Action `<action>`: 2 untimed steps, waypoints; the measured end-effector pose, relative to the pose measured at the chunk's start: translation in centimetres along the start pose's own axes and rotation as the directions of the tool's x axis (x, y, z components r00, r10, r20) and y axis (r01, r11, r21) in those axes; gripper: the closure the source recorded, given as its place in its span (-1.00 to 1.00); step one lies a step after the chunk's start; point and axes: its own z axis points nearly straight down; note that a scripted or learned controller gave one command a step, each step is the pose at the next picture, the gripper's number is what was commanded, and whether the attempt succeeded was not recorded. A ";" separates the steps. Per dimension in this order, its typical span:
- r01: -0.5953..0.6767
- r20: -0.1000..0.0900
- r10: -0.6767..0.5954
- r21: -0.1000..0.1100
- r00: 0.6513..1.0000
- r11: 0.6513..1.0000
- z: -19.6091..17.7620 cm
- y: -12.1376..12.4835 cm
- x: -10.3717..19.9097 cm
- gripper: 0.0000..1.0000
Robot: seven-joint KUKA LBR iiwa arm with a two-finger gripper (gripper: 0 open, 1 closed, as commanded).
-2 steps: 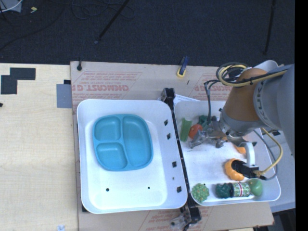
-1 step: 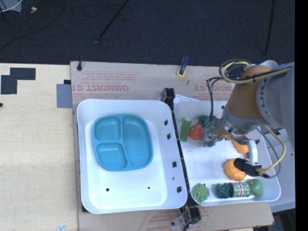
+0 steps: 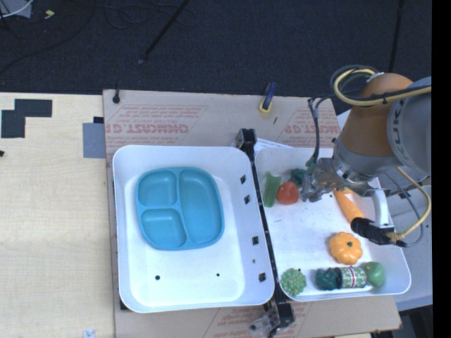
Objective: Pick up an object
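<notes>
While the grey arm (image 3: 384,136) reaches in from the right, two white bins sit side by side. Its left bin (image 3: 130,259) holds a blue divided plate (image 3: 180,208). Its right bin (image 3: 303,241) holds an orange carrot (image 3: 348,205), a small pumpkin (image 3: 345,247), a green pepper (image 3: 270,189) and a red tomato (image 3: 287,193). Just beside the tomato hangs the gripper (image 3: 314,187); whether it is open or closed cannot be told.

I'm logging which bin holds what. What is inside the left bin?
Inside the left bin lies one blue three-compartment plate, flat, its compartments bare. Nothing covers the bin, so its floor shows all around the plate; what is under the plate is hidden.
</notes>
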 end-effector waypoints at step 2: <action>0.001 0.000 -0.001 0.003 1.000 1.000 -7.4 -0.6 0.4 1.00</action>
